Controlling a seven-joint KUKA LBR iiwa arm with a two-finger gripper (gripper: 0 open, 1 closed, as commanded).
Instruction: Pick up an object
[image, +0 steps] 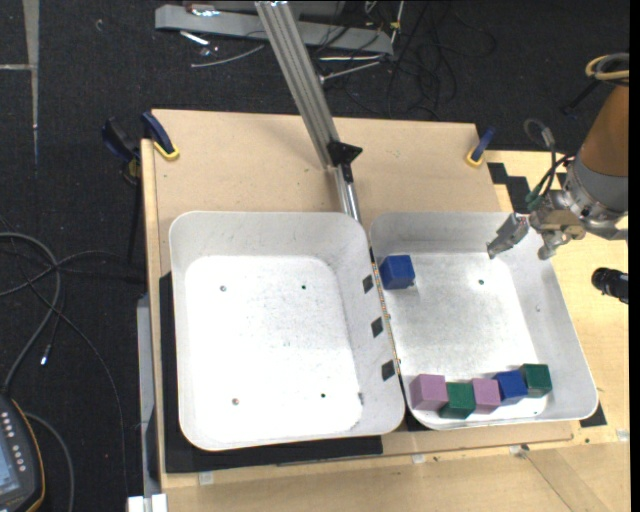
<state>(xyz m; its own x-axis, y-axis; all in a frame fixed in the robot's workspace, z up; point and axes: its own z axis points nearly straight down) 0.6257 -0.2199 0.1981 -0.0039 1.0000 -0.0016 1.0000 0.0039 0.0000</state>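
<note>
In the right bin (560, 330), a blue cube (397, 271) sits alone near the upper left corner. Along the bin's near edge runs a row of cubes: purple (429, 391), green (460, 399), purple (486, 393), blue (512, 385) and green (537, 378). My gripper (527, 240) hangs over the bin's upper right rim, far right of the lone blue cube. It is open, and nothing shows between its fingers.
The left bin (185, 300) lies beside the right one on the wooden bench (250, 170). A slanted metal pole (305, 90) comes down to the bins' shared far edge. Clamps (160, 135) mark the bench's far corners.
</note>
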